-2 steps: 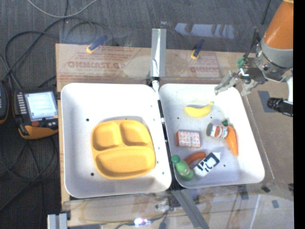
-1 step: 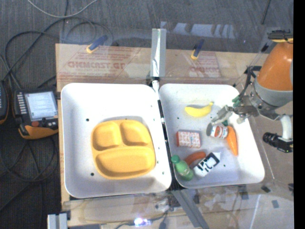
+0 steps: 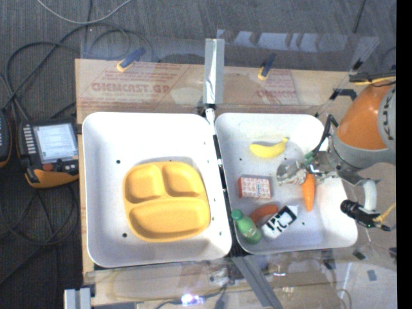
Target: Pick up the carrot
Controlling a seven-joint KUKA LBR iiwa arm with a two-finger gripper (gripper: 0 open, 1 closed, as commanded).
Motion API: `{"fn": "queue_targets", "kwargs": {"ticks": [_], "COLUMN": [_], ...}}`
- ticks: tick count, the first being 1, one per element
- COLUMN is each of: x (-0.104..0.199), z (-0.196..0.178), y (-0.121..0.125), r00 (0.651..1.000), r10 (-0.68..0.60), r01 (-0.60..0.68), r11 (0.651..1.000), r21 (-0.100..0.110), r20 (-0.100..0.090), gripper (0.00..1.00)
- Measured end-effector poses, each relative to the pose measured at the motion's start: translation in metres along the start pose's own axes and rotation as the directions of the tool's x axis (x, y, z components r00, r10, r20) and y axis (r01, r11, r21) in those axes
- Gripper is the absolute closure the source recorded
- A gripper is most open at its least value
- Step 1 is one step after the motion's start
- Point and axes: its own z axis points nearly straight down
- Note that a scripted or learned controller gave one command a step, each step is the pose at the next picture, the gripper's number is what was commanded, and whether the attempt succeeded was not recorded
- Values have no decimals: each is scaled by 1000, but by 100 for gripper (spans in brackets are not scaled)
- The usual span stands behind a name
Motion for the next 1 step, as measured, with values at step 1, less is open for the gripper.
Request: {"fn": "queue_targets", "kwargs": {"ticks": [1], "x": [1], "z": [-10], "y": [2], "r00": [1000], "r10": [-1], "r01": [1], "r11": [1000], "r21": [-3], "r20": [-2], "gripper": [100]}}
